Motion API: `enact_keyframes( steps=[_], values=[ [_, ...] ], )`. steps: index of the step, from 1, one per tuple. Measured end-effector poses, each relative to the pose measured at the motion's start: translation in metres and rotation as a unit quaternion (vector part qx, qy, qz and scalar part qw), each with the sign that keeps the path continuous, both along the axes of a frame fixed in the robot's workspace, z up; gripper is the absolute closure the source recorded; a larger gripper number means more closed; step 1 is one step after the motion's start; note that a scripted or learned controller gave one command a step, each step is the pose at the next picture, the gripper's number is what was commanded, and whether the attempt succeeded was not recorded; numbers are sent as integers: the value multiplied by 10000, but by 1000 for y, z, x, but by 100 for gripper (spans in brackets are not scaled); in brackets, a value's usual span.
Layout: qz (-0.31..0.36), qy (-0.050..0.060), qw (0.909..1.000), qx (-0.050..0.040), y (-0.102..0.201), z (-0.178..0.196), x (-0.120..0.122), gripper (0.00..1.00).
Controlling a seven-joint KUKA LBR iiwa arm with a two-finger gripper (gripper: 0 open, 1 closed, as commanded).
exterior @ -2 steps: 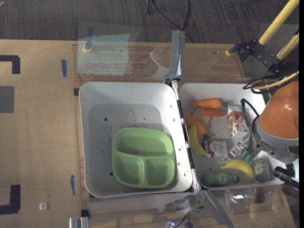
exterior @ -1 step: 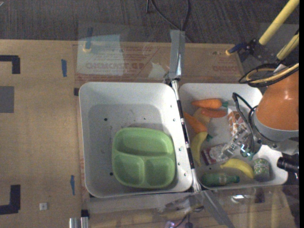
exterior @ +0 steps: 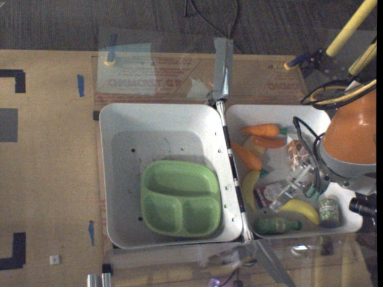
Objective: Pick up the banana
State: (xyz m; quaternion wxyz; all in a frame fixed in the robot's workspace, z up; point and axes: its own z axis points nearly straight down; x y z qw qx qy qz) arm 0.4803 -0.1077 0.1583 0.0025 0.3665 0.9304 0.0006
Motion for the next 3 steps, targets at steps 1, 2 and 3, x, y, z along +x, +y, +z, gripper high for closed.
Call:
enact_keyframes(
  steps=[1,2,3],
  values=[
    [721,-114,9973,-34,-43,-68,8,0],
    [231,-37,9997,-4,-54,-70,22,0],
    [210,-102,9997,-29,-57,-57,25,100]
  ],
)
